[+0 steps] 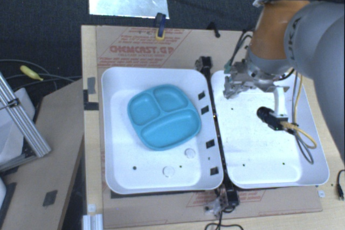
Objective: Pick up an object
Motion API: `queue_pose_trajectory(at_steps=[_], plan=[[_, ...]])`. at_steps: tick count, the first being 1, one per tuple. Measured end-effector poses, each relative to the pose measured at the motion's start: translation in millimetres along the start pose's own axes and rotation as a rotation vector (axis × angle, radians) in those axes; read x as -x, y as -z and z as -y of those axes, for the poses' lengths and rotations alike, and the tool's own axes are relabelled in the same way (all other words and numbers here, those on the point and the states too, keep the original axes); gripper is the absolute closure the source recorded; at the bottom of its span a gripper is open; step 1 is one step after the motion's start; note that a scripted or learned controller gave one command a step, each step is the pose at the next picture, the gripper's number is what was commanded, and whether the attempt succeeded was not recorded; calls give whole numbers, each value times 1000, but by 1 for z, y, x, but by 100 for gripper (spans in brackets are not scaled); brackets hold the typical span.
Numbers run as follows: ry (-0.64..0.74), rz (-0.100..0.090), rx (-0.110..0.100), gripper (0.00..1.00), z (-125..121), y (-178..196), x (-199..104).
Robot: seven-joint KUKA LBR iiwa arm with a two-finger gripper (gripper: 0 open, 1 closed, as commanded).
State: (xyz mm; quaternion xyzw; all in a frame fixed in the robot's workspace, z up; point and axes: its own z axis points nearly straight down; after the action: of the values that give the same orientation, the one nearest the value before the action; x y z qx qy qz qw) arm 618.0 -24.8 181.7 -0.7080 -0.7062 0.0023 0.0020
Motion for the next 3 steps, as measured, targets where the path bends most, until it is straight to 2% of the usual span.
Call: queue_pose_trajectory(at_steps=[1,2,3], plan=[[23,-13,24,100,55,157,-152],[7,-4,23,100,66,282,-132],[2,1,2,100,15,202,-124]])
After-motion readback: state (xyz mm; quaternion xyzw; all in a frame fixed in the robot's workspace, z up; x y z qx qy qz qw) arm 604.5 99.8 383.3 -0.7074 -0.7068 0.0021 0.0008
